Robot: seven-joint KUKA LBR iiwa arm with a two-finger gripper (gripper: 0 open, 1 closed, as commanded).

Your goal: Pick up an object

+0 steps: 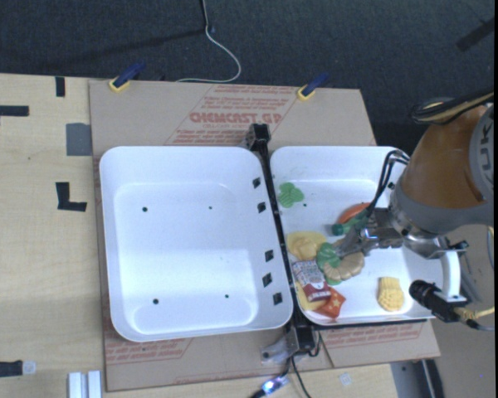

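Both bins [116, 172] were plain white, on brown cardboard [232, 114] printed with red lettering. Arm [448, 172] grey with orange band. Beside the gripper [346, 240]: 1 green piece [329, 255] at the jaws, 1 tan piece [350, 265] just below, 1 orange-red piece [353, 214] above. Left of the jaws: 1 yellow piece [305, 244], 1 pale green piece [291, 194]. Below: 1 red packet [325, 302], 1 yellow corn-patterned piece [390, 293].

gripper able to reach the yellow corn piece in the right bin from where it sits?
Probably yes. The corn piece lies alone near the right bin's front right corner, apart from the pile under the gripper. The bin wall beside it may crowd the fingers.
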